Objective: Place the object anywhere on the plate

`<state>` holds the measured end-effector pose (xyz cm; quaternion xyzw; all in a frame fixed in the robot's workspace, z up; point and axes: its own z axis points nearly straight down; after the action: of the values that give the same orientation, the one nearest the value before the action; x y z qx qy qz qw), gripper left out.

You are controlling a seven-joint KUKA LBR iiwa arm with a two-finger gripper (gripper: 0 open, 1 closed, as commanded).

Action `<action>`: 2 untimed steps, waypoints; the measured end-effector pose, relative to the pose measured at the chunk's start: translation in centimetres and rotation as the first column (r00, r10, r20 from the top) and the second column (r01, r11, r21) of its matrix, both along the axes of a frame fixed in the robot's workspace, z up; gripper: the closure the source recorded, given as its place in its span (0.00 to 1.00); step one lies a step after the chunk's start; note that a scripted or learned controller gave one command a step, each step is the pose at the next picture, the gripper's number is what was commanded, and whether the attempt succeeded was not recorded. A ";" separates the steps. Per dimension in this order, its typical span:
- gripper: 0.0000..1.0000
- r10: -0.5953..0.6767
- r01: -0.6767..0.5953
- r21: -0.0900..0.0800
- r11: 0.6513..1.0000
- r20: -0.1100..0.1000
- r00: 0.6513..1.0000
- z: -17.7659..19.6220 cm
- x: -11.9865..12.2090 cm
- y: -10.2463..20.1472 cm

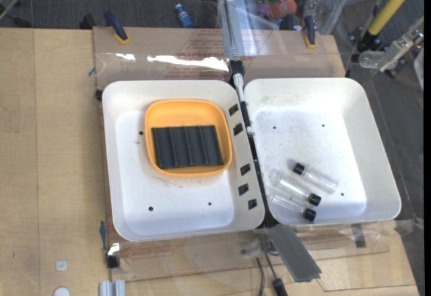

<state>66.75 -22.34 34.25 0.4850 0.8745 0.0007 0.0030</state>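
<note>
Dark ribbed block (pixel 186 146) lies flat in the middle of the orange plate (pixel 185 107), its long side running across the view. The plate sits in the left bin (pixel 135 215), toward the far side. In the right bin (pixel 350 105), clear vials with black caps (pixel 303 184) lie clustered at the near left. A pale piece past that bin's far right corner may be the gripper (pixel 387 56); open or closed, I cannot tell.

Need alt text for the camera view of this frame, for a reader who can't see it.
An orange plate holding a dark ridged block sits in the left white bin. The right white bin holds clear tubes with black caps near its front left corner.
</note>
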 end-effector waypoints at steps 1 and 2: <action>1.00 0.276 -0.276 -0.004 0.961 0.002 0.961 8.4 0.1 0.2; 1.00 0.256 -0.256 -0.003 0.967 0.003 0.967 9.4 -0.4 0.2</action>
<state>66.35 -22.09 43.70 0.3679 0.9298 0.0007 0.0052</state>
